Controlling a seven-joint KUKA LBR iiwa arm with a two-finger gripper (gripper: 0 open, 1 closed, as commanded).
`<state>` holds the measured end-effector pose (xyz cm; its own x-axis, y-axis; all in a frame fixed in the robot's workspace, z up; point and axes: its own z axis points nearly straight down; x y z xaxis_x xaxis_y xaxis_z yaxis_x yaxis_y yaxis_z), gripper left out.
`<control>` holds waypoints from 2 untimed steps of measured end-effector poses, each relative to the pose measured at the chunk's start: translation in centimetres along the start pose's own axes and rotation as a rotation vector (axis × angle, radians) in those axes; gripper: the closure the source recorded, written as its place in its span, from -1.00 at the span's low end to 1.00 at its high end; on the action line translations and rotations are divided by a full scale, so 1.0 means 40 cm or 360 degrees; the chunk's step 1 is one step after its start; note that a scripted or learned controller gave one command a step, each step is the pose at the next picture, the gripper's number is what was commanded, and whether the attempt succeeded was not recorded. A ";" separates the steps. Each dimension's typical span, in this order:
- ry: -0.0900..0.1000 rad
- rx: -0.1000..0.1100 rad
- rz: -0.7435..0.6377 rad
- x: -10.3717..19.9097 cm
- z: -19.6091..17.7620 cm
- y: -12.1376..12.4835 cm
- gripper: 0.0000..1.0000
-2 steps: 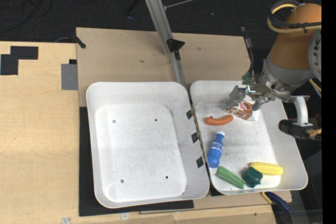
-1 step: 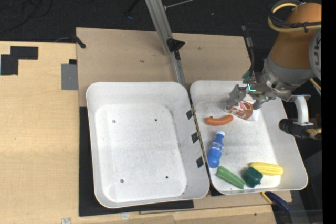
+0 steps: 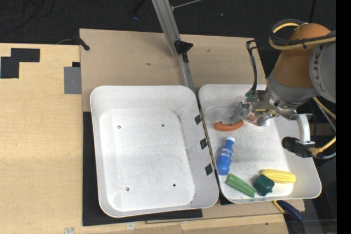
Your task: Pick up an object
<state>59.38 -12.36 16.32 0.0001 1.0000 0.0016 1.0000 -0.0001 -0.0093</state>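
Hand (image 3: 245, 112) low in right bin (image 3: 307, 186), just right of orange sausage-shaped toy (image 3: 228, 126); finger spread cannot tell; centre over toy, then close.

No text, label, brand, number or sign can be read anywhere in this view. The blue bottle (image 3: 225, 157) in the right bin (image 3: 307, 186) has a pale band around its body, but any print on it is too small and blurred to make out. The arm's grey casing (image 3: 324, 71) shows part of dark lettering, cut off and unreadable.
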 end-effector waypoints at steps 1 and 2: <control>0.0001 0.0001 0.0002 0.001 0.162 -0.002 -1.00; -0.0002 -0.0011 0.0007 0.001 0.179 -0.002 -1.00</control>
<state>59.24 -12.33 9.15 0.0043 1.0000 0.0005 1.0000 -0.0043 -0.0026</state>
